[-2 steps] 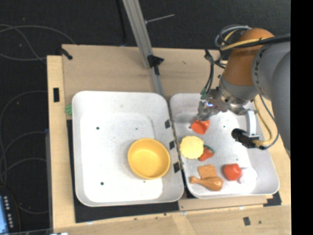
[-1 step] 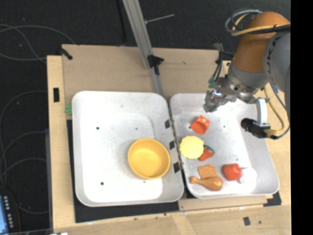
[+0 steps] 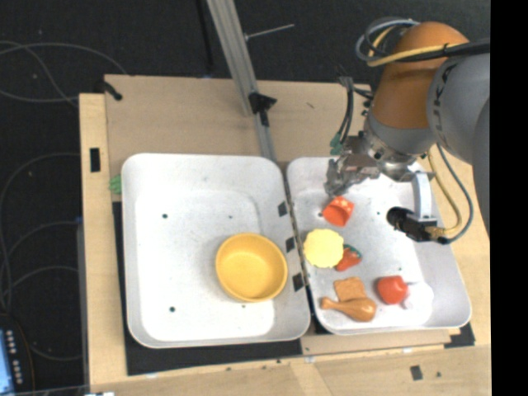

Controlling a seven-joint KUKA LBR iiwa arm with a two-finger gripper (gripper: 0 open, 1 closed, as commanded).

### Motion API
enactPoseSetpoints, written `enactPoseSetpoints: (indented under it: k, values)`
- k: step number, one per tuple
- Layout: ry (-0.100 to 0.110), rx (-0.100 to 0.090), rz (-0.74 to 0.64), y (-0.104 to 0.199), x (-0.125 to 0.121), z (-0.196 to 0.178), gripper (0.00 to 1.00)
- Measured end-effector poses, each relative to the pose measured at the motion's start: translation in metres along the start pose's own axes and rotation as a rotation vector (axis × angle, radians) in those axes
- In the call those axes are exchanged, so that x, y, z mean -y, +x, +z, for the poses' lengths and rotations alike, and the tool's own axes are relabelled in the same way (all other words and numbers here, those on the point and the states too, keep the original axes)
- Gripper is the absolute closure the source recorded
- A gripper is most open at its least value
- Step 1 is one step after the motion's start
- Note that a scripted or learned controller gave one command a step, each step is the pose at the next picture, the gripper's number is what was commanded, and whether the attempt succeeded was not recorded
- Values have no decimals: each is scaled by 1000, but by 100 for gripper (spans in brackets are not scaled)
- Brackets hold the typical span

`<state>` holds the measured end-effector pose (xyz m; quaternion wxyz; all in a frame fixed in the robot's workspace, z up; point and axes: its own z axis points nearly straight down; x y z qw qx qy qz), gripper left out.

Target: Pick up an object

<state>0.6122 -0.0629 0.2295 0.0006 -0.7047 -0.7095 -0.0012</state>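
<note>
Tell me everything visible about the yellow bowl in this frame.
The yellow bowl is round, plain and matte, plastic by the look of it, with a deeper orange-yellow inside and a paler rim. It sits upright, mouth up, with nothing showing inside. It rests on the floor of the left bin, in the near right part, close to the wall shared with the right bin. Nothing else touches it, and the gripper is well away, over the right bin.

Arm enters from right, orange band above wrist; gripper (image 3: 340,190) points down at view's centre-right; wrist bent leftward.
</note>
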Motion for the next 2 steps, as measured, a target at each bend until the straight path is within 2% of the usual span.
enactPoseSetpoints:
  k: [1,2]
  values:
    - [-1,0,-1,50,-1,-7,100]
    - [1,0,-1,104,22,-11,100]
